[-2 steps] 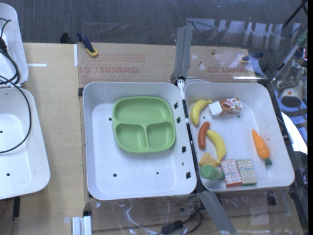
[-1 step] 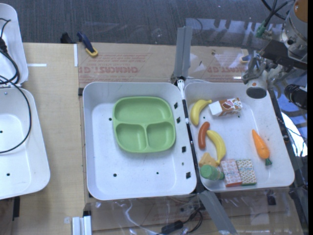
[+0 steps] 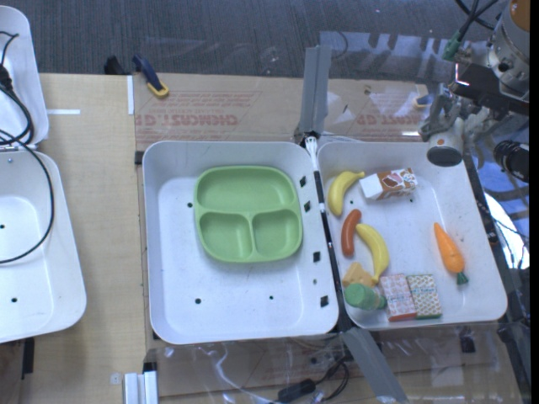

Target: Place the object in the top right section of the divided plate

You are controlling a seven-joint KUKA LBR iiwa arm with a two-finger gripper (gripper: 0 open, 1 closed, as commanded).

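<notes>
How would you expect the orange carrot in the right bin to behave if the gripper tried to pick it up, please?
The carrot looks like smooth moulded plastic, so probably stiff, light and a bit slippery. Its tapered, rounded body may roll or pivot if nudged off-centre. It lies alone on the right bin floor, apart from other items, so a grasp across its thick middle seems feasible.

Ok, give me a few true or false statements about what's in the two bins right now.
1. The green divided plate lies in the left bin. True.
2. The carrot rests on the plate. False: it lies in the right bin, near its right wall.
3. Two bananas lie in the right bin. True.
4. The plate holds a hot dog. False: its sections hold nothing; the hot dog lies between the bananas.
</notes>
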